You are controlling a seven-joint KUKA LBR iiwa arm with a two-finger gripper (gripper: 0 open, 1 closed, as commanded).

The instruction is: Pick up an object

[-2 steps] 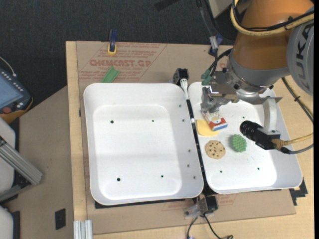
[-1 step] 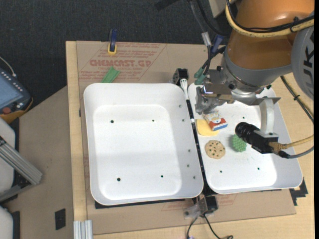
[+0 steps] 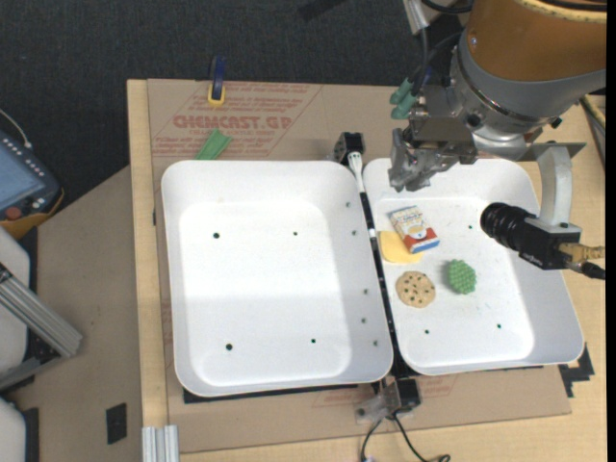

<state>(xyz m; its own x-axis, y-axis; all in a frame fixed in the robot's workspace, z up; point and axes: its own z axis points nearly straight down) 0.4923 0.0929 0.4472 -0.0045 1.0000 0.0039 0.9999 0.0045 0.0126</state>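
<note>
— Two white bins sit side by side on the bench: the left bin (image 3: 260, 272) has nothing to pick, and the right bin (image 3: 520, 340) holds everything.

— Where is the arm?

— The grey arm (image 3: 539, 37) reaches in from the right, and its gripper (image 3: 416, 171) hangs over the far left corner of the right bin. Whether the claw is spread or clenched, I cannot tell; nothing shows between its tips.

— And the candidates, biggest first?

— A small carton (image 3: 413, 228), white with red and blue, lies near the gripper, overlapping a yellow piece (image 3: 393, 247). Nearer the camera lies a round cookie (image 3: 416, 289), and just beside it a green knobbly lump (image 3: 461, 276).

— What might go wrong?

— I think the carton is the likeliest target, being closest. Because it rests on the yellow piece, a descent slightly off could pinch both, or nudge the carton sideways so the tips close on air. The cookie lies flat, so the tips might slide over it. The bin's wall also stands close to the gripper.
</note>
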